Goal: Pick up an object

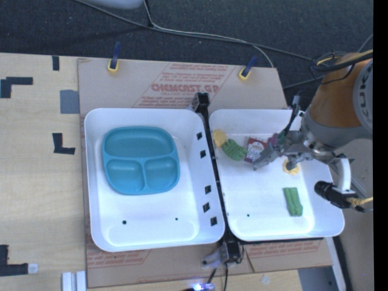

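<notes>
In the right bin (267,223) my gripper (267,155) hangs low over the back half, its tip right beside a dark red packet (254,147). Left of the packet lies a green leafy piece (234,151), with a small yellow piece (218,138) further left by the bin's wall. A small orange-yellow piece (292,169) sits just right of the gripper, partly hidden by it. A green block (293,200) lies alone toward the bin's front right. Whether anything is held is hidden from this angle.
The left bin (97,223) holds a blue divided plate (141,160). A black divider strip (209,174) runs between the bins. The arm's grey and orange body (339,111) leans over the right bin's back right corner. Cables (200,32) trail behind the bench.
</notes>
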